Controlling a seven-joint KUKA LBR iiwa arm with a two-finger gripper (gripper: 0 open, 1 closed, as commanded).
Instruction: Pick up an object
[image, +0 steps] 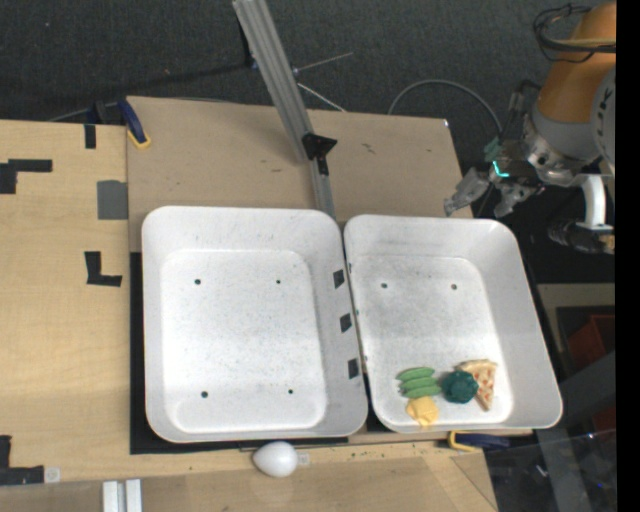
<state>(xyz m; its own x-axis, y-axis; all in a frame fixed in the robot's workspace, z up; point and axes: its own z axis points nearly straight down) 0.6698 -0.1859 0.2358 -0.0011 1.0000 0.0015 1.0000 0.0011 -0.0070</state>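
Note:
Several small toys lie in the near right corner of the right bin (500, 250): a green pea pod (417, 381), a yellow piece (423, 409), a dark green broccoli-like piece (460, 387) and a tan pizza slice (484, 380). My gripper (485, 196) hangs just beyond the far right corner of the right bin, well away from the toys. Its two fingers stand apart with nothing between them.
The left bin (160, 300) sits beside the right one. A white egg-shaped object (276, 459) rests on the bench in front of the left bin. A grey metal pole (290, 100) slants down to the gap between the bins.

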